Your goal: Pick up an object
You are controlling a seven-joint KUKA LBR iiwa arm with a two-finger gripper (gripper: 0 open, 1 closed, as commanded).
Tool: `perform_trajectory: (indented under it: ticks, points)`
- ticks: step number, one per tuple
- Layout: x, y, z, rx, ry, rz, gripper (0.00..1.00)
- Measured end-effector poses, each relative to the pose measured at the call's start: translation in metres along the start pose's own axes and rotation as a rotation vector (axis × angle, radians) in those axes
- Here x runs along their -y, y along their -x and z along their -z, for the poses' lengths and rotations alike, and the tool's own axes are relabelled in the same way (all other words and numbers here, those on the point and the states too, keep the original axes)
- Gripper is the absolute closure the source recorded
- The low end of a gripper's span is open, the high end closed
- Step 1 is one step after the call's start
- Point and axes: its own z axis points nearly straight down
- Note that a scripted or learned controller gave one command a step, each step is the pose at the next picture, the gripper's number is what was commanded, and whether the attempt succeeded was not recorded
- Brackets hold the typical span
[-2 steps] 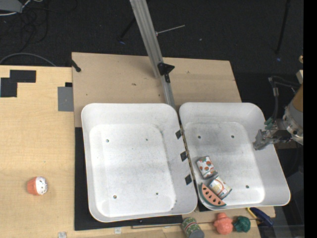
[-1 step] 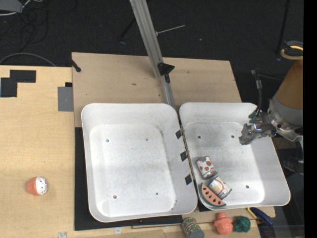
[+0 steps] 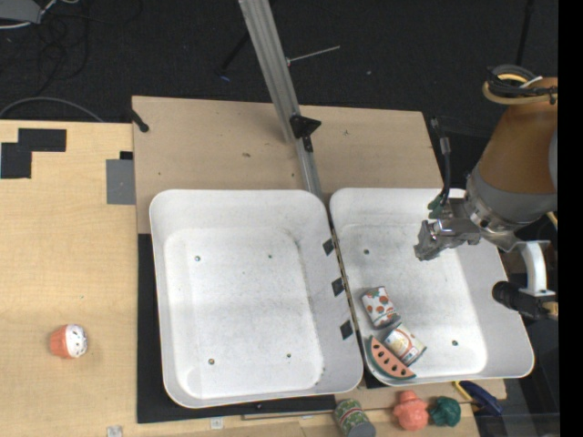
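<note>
My gripper (image 3: 428,247) hangs over the right white bin (image 3: 437,209), toward its right side, with nothing seen in it. Lower in that bin lie a small red and white can (image 3: 379,306), a second small can (image 3: 404,344) and a watermelon slice toy (image 3: 390,362) against the near rim. All three lie below and to the left of the gripper, apart from it. The left white bin (image 3: 239,299) stands beside it.
A slanted metal rail (image 3: 278,80) runs down to the gap between the bins. Small toys lie off the bench's front edge: a dark can (image 3: 351,417), a pink piece (image 3: 410,411) and a green piece (image 3: 445,411). An orange and white ball (image 3: 68,341) rests on the wooden board at the left.
</note>
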Motion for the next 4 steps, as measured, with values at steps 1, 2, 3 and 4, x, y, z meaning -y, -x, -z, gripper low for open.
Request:
perform_trajectory:
  ticks: [1,2,3,4]
  points:
    - [-0.004,-0.043,-0.001,0.000,-0.004,-0.001,1.00]
    - [-0.019,-0.096,0.008,0.002,-0.002,0.000,1.00]
    - [-0.028,-0.149,0.016,0.000,-0.002,0.001,1.00]
    - [-0.045,-0.193,0.006,0.002,-0.003,-0.001,1.00]
